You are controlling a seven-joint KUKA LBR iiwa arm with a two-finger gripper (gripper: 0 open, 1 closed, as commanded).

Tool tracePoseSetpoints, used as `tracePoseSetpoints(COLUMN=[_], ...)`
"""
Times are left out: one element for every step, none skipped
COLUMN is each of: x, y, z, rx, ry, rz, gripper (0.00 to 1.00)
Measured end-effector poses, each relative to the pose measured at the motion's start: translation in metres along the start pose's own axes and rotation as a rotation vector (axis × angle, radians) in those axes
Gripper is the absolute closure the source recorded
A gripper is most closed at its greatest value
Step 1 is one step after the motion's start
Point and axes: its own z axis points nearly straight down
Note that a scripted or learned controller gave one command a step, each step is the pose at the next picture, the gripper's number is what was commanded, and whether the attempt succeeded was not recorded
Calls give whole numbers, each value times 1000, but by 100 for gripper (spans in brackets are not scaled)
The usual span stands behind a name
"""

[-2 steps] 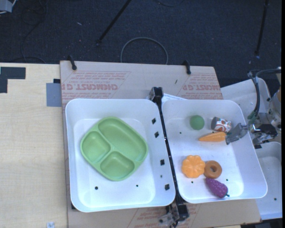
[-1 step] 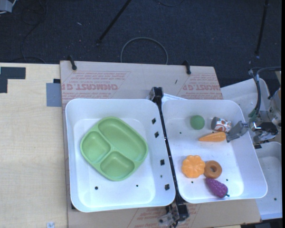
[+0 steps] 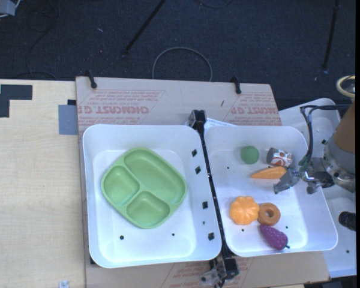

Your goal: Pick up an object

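Nearest the camera, along the front of the right bin (image 3: 315,236), lies a purple toy grape bunch (image 3: 274,237), tilted, with its upper end just beside a brown toy doughnut (image 3: 269,213). The doughnut touches an orange toy pumpkin (image 3: 244,210) on its left. Further back in the same bin an orange toy carrot (image 3: 269,173) lies almost level, its thick end pointing right. Just behind the carrot's thick end sits a small red-and-white can (image 3: 280,158) on its side, and to the left of the can, a little apart, rests a green ball (image 3: 249,155).

Across the black divider, the left bin (image 3: 102,233) holds a green divided plate (image 3: 144,186) with three compartments, lying flat and turned at an angle.

From the right edge the grey arm, with its orange band, reaches over the right bin's rim. Its gripper (image 3: 290,181) points left and hangs right at the carrot's thick end, below the can. Its metal fingers (image 3: 283,186) are spread a little, and nothing sits between them; whether a fingertip touches the carrot cannot be told.
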Motion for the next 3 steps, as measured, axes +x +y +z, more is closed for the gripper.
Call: tracePoseSetpoints(x=[-6, -5, -6], y=[-2, -1, 0], z=[62, 113, 99], rx=[0, -8, -10], ry=[0, -3, -3], rz=[1, 1, 5], gripper=[0, 0, 100])
